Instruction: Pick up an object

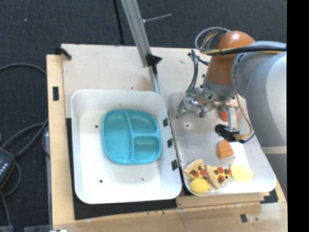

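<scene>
My fingers (193, 106) hang over the far end of the right bin (193, 139), and I cannot tell whether they are apart or together; nothing shows between them. I take that right bin as my landmark. At its near end lie the toy foods: a yellow lemon (199, 185) in the near corner, two pizza slices (208, 173) just beside it, a pale yellow round piece (242, 173) farther along the near edge, and an orange waffle-like piece (224, 150) a little toward the bin's middle. A small red piece (224, 115) shows near my wrist, partly hidden by my arm. To the left of the right bin, touching it, sits the left bin (87, 178), carrying a turquoise divided plate (131, 136). Both rest on the wooden surface (96, 66), and a metal rail (137, 28) rises beyond them.
</scene>
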Robot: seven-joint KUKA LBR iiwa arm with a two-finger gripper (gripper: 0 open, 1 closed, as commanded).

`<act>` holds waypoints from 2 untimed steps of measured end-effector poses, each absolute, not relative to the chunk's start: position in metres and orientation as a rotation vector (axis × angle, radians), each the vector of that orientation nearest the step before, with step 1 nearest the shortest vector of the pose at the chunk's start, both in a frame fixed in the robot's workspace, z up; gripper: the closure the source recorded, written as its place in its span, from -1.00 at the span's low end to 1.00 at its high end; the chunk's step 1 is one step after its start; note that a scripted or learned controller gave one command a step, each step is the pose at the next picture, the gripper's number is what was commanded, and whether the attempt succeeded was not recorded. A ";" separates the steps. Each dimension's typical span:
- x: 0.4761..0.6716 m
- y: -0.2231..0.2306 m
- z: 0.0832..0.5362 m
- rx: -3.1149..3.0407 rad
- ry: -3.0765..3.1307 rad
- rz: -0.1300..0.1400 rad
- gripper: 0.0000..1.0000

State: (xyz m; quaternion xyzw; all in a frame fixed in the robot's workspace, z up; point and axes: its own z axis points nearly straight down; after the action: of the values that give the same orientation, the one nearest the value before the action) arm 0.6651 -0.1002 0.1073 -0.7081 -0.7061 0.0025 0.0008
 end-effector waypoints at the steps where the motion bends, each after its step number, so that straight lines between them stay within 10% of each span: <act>1: 0.667 -0.101 0.123 -2.231 -2.218 -0.002 1.00; 2: 0.671 -0.103 0.167 -2.229 -2.221 -0.006 1.00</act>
State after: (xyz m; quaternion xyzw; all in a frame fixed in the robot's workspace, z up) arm 0.6715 -0.1027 0.1672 -0.7084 -0.7058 -0.0019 -0.0023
